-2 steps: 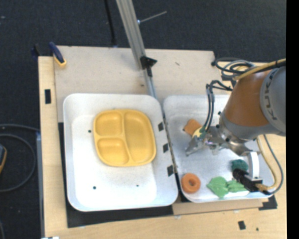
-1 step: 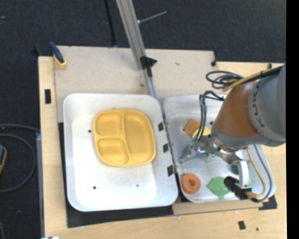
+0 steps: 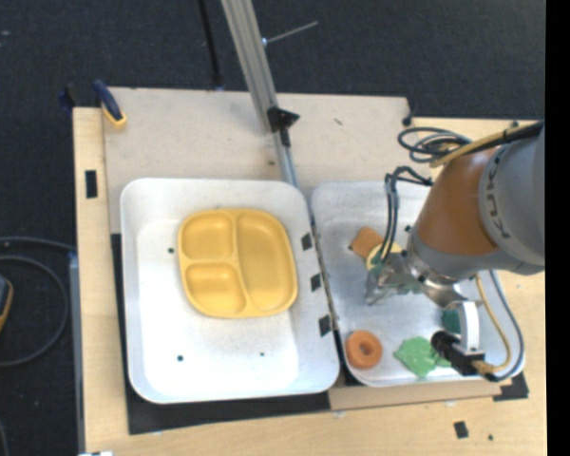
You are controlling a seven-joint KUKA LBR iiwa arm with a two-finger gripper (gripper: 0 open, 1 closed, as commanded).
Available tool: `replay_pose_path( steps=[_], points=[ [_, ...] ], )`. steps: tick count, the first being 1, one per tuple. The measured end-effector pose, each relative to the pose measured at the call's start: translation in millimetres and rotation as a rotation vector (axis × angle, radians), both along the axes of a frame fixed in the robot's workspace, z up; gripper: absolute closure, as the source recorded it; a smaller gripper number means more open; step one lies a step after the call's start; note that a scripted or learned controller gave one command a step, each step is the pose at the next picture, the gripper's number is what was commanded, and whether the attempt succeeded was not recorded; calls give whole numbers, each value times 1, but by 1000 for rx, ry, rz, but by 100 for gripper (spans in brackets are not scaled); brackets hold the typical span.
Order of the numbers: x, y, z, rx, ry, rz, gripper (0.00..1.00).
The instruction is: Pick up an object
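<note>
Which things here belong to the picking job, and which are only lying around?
For the job:
gripper
orange ring
green piece
orange block
right bin

Lying about:
yellow divided plate
left bin
clamp

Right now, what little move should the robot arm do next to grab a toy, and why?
Probably a small move toward the near corner of the right bin, to sit over the orange ring. The gripper hangs over bare bin floor with nothing between its fingers, and the ring lies flat in the open, apart from the green piece.
</note>
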State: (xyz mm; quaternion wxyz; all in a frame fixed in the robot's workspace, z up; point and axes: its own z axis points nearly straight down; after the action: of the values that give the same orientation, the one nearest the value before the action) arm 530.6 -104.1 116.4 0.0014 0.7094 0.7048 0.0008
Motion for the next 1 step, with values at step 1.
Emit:
replay_pose_path(
  steps=[1],
  points=[
    [2, -1, 64, -1, -5, 9, 100]
  ],
)
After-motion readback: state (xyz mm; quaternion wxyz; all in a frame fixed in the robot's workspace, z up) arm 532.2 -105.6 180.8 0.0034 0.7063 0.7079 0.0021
